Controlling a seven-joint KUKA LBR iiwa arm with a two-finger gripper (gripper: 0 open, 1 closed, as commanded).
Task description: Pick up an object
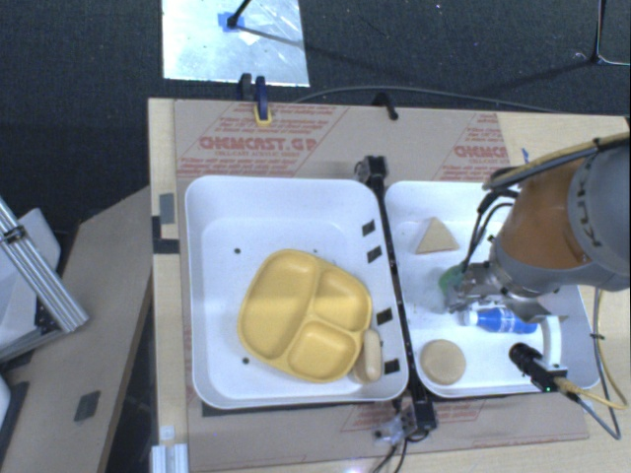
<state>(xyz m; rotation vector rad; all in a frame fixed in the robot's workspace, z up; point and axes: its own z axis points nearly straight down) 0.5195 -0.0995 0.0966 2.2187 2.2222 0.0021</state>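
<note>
Yellow plastic: a yellow moulded plastic tray with three compartments [306,313] lies in the left white bin [212,264], centre-left of the frame; stiff, light and glossy by the look of it, likely slippery, and best taken at its raised rim rather than across its breadth.
Beige at its corner: a small pale beige oval block [370,355] lies against the tray's lower right edge; smooth and rounded, it would probably roll or slide out of a pinch unless taken across its short side.
Divider: the two bins meet at a dark seam with black clips [380,256], middle of the frame.
Tan wedge: a tan triangular wedge [435,236] sits in the upper part of the right white bin [414,205]; seemingly light and stiff, its sloped faces offer poor purchase, so the flat sides look the better hold.
Tan disc: a round tan flat disc [443,361] rests low in the right bin; low profile, so an edge-to-edge pinch is what I would expect to work.
Green and blue: a small green object [451,281] and a blue-and-white cylindrical bottle-like item [495,318] lie right of centre, partly under the arm; the bottle looks light and round, apt to roll.
Tool: the tool [471,296] is low over these two, just beside both; its state cannot be told, and nothing is visibly held.
Counter: the wooden counter [118,264] carries both bins.
</note>
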